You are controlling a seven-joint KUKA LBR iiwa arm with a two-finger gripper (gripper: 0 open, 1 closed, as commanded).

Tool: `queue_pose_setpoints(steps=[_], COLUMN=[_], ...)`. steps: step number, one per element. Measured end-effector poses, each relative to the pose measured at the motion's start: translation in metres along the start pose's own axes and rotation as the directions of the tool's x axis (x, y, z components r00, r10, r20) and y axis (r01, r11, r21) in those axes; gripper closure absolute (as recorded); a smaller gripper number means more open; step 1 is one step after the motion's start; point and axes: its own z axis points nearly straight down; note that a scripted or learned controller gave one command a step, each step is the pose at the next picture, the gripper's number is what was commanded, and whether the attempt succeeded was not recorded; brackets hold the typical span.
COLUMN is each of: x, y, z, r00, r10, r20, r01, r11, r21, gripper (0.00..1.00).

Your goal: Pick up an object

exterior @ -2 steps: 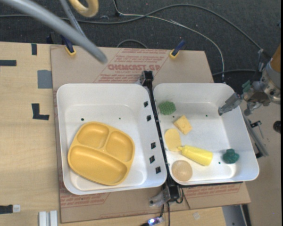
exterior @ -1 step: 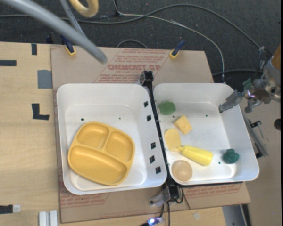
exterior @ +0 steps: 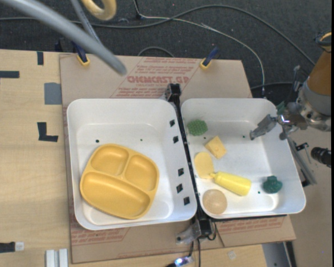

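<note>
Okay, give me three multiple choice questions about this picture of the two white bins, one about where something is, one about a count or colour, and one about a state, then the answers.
1. Where does the yellow divided plastic plate lie?
A. left white bin
B. right white bin
C. cardboard sheet

2. How many green items lie in the right bin?
A. none
B. two
C. four

3. How does the arm's two-finger gripper stand?
A. gripping the yellow bottle
B. above the right bin's far right part, with nothing held
C. pressed on the plate

Answers: 1 A, the plate lies alone in the left bin. 2 B, a light green piece and a dark green piece. 3 B, no item sits between its fingers.
</note>
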Motion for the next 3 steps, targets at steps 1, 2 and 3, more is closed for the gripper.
queue_pose_setpoints(steps=[1, 2, 3], x=[0.001, 0.001, 0.001], y=[-0.008, -0.008, -0.007], z=[0.047, 0.09, 0.078], r00=[1.0, 1.0, 1.0], r10=[0.0, 0.0, -0.001], r20=[0.0, 0.0, 0.001], r01=[0.0, 0.0, 0.001], r11=[1.0, 1.0, 1.0], r21=[0.001, 0.0, -0.004], gripper=[0.0, 0.0, 1.0])
